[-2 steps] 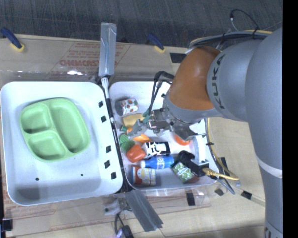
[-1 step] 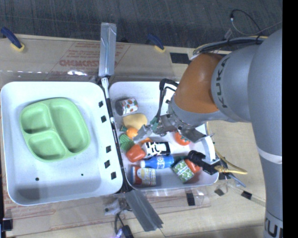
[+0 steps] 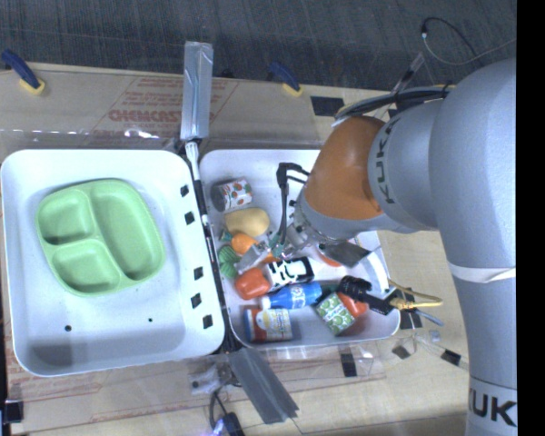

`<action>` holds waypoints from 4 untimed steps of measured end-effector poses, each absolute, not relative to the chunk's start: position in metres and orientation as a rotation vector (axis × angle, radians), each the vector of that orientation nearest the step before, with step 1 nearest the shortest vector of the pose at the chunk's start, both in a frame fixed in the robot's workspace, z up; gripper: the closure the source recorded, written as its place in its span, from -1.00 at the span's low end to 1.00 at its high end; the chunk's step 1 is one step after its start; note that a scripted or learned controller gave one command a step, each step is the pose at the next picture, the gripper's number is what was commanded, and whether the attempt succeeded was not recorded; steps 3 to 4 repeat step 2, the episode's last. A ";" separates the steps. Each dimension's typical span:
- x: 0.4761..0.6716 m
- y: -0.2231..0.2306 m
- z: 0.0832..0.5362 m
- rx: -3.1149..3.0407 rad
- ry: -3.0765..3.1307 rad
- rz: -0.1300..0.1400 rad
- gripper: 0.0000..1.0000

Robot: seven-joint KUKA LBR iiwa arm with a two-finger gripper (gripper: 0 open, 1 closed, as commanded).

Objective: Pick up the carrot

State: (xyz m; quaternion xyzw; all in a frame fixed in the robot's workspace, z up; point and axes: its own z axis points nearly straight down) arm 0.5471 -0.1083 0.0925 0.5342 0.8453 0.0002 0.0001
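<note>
Arm point(image 3: 409, 162) bends down into right bin point(image 3: 254, 163), above carrot point(image 3: 252, 282).

Jaws hidden under wrist point(image 3: 345, 175); carrot point(image 3: 252, 283) partly covered

A divided tray point(image 3: 98, 234) lies in the left bin point(image 3: 23, 271); the right bin point(image 3: 254, 162) (beside it) holds the clutter.

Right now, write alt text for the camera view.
A grey arm with an orange band reaches from the right over the right bin, crowded with toy food, including an orange carrot. The left bin holds a green divided tray.
</note>
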 end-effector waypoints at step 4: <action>0.588 -0.079 0.192 2.054 2.378 -0.002 1.00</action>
